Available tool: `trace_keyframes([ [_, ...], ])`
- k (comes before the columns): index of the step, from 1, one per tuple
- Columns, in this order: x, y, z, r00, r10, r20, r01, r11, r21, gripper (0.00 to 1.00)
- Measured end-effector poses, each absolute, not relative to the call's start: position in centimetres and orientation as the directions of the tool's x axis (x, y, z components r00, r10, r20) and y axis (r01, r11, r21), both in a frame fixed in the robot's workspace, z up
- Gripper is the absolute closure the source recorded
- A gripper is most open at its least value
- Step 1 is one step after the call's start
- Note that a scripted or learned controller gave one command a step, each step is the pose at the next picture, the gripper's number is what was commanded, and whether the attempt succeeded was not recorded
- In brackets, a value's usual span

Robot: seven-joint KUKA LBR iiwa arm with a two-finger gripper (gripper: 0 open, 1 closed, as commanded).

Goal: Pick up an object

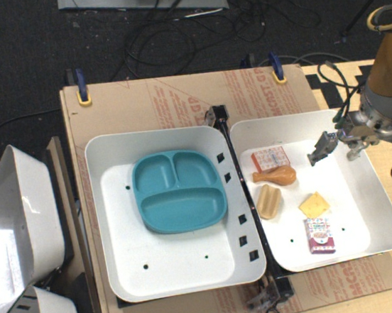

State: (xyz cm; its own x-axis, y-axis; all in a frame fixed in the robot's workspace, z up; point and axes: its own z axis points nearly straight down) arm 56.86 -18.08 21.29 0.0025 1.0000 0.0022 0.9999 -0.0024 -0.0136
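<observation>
The right bin [372,186] holds several toy foods. A red and white box [270,157] lies at its upper left, with a brown drumstick [275,175] just below it. A tan bread roll [268,200] lies lower, near the bin's left wall. A yellow cheese wedge [314,205] sits near the middle, and a pink carton [319,235] lies below it. My gripper [336,152] hovers over the bin's upper right part, open, with nothing between its fingers. It stands to the right of the box and drumstick, apart from all of them.
A teal divided plate [180,190] lies in the left bin [125,269]. A black divider [244,203] runs between the bins. Cables trail over the bench [173,94] at the arm's right side. White containers [18,218] stand off the bench at far left.
</observation>
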Motion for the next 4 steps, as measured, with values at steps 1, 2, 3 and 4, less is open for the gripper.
trace_keyframes([
  [1,57.2,-18.0,22.1,-0.001,1.0,0.0,1.0,0.001,0.0,0.0],
  [2,56.5,-17.2,17.2,0.0,1.0,0.001,1.0,0.0,-0.004,0.0],
  [3,55.8,-16.4,11.5,0.0,1.0,0.002,1.0,0.0,-0.006,0.0],
  [4,55.8,-16.3,9.1,0.001,1.0,0.001,1.0,-0.001,-0.003,0.0],
])
